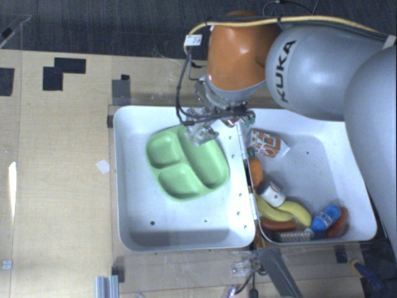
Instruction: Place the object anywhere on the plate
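Observation:
A light green divided plate [186, 163] lies tilted in the left bin [133, 191]. My gripper [201, 131] hangs over the plate's upper right corner, under the orange wrist band. Its metal tips are close above the plate's far compartment. I cannot make out an object between them. The right bin [347, 166] holds the loose objects: a yellow banana [286, 212], a carrot [255, 172], a snack packet [268, 144] and a blue bottle [325, 219].
The grey arm covers the upper right of the view and part of the right bin's far wall. The wall between the two bins runs just right of the gripper. A white scrap [102, 166] lies on the wooden bench left of the bins.

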### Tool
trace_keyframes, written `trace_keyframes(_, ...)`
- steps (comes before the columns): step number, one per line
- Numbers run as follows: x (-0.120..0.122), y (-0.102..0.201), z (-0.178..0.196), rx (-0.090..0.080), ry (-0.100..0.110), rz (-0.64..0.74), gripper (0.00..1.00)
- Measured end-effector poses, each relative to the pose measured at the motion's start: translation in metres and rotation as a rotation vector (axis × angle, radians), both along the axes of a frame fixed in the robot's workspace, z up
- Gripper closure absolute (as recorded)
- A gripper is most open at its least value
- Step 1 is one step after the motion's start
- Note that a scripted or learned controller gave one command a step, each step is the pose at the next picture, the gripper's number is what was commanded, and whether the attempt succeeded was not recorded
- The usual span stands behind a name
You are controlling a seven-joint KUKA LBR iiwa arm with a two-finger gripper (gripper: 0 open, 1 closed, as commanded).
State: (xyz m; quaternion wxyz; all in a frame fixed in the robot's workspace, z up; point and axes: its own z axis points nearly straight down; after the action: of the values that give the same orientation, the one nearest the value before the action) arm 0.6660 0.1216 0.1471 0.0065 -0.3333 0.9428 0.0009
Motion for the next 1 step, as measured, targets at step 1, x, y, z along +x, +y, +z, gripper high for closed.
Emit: trace_keyframes(1, 0.0, 0.0, 0.0, 0.0, 0.0, -0.001, 0.0)
